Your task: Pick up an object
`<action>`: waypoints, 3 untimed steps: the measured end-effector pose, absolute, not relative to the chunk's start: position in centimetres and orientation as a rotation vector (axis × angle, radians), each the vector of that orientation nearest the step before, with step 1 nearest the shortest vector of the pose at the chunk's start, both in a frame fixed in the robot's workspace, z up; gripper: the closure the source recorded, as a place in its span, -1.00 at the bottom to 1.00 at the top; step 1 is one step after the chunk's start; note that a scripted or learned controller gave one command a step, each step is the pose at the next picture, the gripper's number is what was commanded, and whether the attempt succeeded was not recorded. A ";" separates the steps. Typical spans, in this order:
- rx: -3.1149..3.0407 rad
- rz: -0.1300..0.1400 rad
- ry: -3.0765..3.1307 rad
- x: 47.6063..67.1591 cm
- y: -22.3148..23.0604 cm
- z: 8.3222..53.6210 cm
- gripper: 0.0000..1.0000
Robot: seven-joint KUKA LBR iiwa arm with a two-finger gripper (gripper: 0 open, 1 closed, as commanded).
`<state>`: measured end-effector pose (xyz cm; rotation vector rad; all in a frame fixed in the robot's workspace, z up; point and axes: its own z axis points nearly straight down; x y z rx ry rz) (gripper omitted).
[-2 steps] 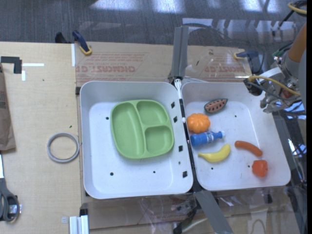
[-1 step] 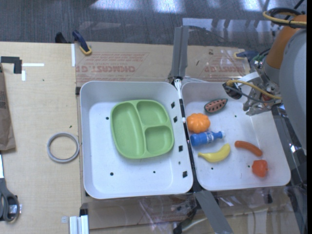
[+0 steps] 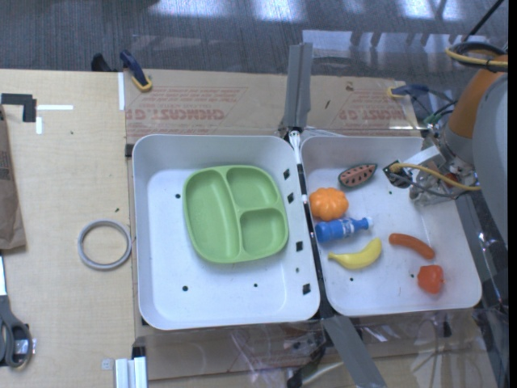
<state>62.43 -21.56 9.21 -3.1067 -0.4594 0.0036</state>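
Camera view from above is showing two white bins sitting side by side across the middle of the frame. The left bin (image 3: 153, 297) is holding a green divided plate (image 3: 236, 213), which is lying flat toward its upper middle. The right bin (image 3: 464, 293) is carrying the loose objects: an orange round fruit (image 3: 328, 204) is resting near the bin's left wall, a blue bottle (image 3: 342, 229) is lying on its side just below it, and a yellow banana (image 3: 358, 256) is lying just below the bottle. A dark brown slice-shaped piece (image 3: 357, 175) is sitting toward the bin's upper part, above and right of the orange fruit. An orange-red sausage shape (image 3: 412, 245) is lying toward the right of the bin, and a small red fruit (image 3: 430, 278) is sitting below it near the lower right corner. The grey arm (image 3: 489, 128) is reaching in at the right edge of the frame, and the gripper (image 3: 424, 186) is hanging over the upper right part of the right bin, apart from all the objects; whether its jaws are spread or closed I cannot tell, as cables are cluttering that spot. A grey ring (image 3: 105, 243) is lying on the wooden bench at the left of the frame.
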 end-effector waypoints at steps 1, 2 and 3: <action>-2.895 0.003 -1.212 61.4 -22.1 9.1 1.00; -2.993 0.001 -0.952 63.1 -17.4 13.3 1.00; -3.025 0.003 -0.844 64.0 -12.5 15.1 1.00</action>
